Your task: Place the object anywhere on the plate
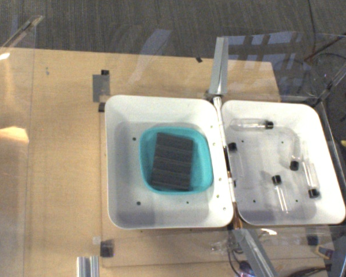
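At the lower right edge of the view you find a grey bar [255,257]. It is pale, a little shiny, and lies at a slant. Thin dark cables [241,268] lie just beside its lower end. In the right corner you see a second grey piece [341,253], which is darker and blurred. You cannot tell whether these parts belong to the robot's body or to the frame of the worktop [46,154].
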